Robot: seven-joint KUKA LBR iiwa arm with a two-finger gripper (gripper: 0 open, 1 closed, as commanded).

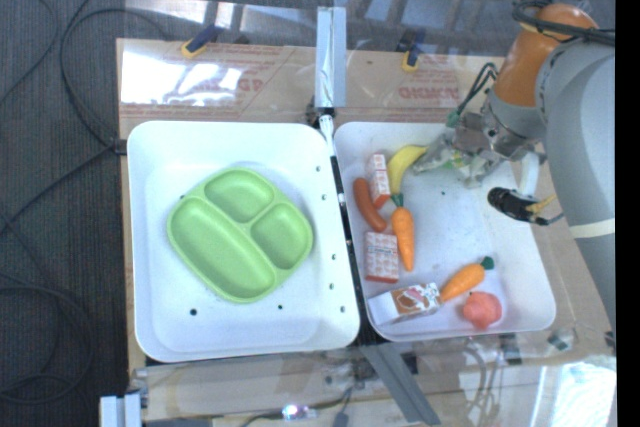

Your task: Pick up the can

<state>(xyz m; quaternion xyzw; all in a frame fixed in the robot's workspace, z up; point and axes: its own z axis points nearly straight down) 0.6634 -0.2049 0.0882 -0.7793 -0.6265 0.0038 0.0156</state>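
The gripper (455,163) is pictured with jaws parted and empty by the banana (405,161), far from the can (415,298) lying near-side in the right bin (450,225), which is best straddled across its width.

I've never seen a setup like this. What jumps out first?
A bright green three-compartment plastic tray lies alone in the left white bin. The right white bin holds toy food: two orange carrots, a yellow banana, small cartons. The grey arm's gripper hangs over that bin's far side.
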